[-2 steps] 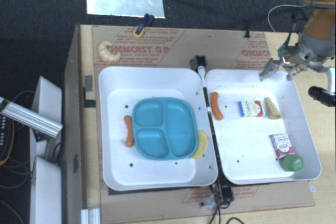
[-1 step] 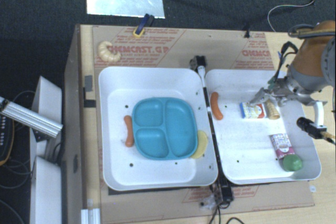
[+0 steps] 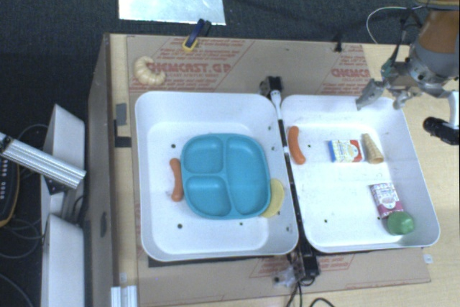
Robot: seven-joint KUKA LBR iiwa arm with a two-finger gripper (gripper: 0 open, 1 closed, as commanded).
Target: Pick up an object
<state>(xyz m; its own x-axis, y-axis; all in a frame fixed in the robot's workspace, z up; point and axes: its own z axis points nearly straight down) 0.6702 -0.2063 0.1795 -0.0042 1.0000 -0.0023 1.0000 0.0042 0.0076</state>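
Plainly nothing is held yet: the gripper [image 3: 382,95] hangs over the far right corner of the right bin [image 3: 413,147], its two fingers spread apart with nothing between them, which suits an approach rather than a carry. Candidates for the pick lie below it and toward the near side. A blue-and-red packet [image 3: 344,150] and a tan cone [image 3: 372,147] sit side by side in the middle of the bin, nearest the gripper; an orange sausage [image 3: 294,145] lies against the left wall; a pink carton [image 3: 384,198] and a green ball [image 3: 399,223] crowd the near right corner, touching or nearly so. The packet and cone look the easiest reach, though their closeness may make a clean pinch awkward. In the left bin [image 3: 154,176] a blue tray [image 3: 223,176] takes up the centre, with a second sausage [image 3: 175,180] just beside its left edge and a yellow piece [image 3: 276,198] tucked at its right.
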